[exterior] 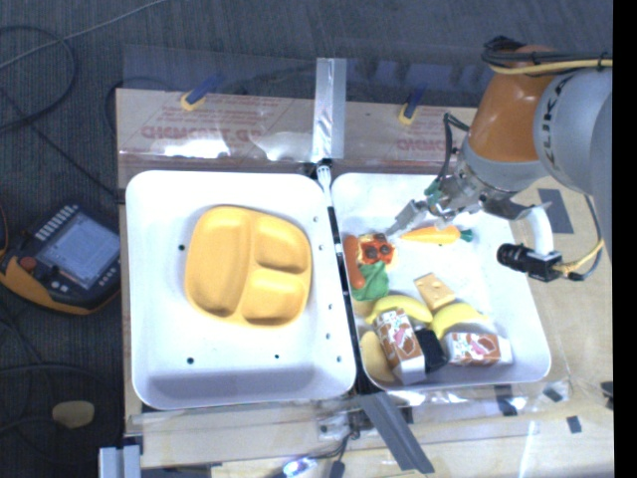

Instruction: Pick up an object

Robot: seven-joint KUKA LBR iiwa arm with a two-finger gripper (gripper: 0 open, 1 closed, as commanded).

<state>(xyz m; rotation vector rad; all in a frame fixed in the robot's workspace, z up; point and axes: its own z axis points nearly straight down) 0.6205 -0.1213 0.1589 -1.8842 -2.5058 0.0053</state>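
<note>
Camera view looks down on the right bin (518, 267), where a toy carrot (435, 234) lies near the back wall, just beside the gripper (416, 213). Whether its jaws are apart or together cannot be told, and nothing shows between them. An orange-and-green toy (370, 263) sits at the bin's left wall. Toward the front, a tan block (432, 290), yellow pieces (453, 315) and two small printed cartons (398, 342) crowd together. The left bin (159, 357) holds a yellow divided tray (248, 264). A handheld pendant (62, 257) rests on the floor, well apart from the bins.
</note>
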